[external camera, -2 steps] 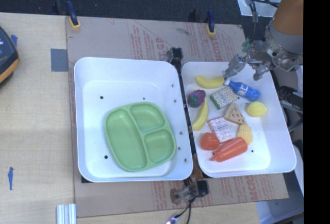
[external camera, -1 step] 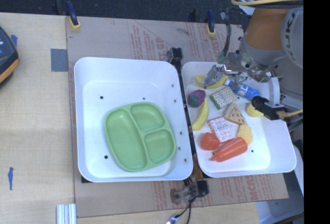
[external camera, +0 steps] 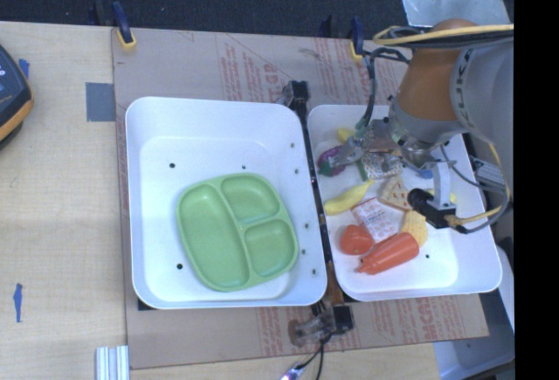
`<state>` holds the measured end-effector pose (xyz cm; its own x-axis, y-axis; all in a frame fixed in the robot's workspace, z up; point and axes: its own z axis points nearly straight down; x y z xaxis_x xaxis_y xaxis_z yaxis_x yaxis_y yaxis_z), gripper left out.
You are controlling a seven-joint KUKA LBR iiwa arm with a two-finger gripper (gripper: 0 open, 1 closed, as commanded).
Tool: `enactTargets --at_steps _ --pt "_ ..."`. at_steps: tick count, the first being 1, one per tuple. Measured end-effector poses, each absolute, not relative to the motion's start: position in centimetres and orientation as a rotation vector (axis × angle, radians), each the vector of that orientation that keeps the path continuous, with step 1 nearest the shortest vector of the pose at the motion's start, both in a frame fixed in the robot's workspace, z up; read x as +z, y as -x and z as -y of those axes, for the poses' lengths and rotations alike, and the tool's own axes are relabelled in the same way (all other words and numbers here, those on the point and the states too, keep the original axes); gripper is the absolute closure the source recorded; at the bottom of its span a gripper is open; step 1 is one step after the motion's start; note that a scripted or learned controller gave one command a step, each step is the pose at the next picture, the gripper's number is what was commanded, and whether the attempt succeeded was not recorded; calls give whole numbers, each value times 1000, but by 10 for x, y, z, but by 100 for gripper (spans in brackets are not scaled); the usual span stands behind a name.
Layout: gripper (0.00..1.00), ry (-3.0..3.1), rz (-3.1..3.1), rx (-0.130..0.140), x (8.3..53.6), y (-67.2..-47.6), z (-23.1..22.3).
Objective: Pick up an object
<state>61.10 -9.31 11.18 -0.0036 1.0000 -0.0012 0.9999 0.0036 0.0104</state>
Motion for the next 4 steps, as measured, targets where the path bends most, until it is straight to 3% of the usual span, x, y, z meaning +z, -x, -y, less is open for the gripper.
enactTargets --at_steps 1,2,3,4 --pt "0 -2222 -2243 0 104 -659 108" --pt "0 -2206 -2218 8 98 -615 95" --pt "0 -2219 -2226 -5 96 -657 98" --pt "0 -2210 -2222 2 96 -556 120"
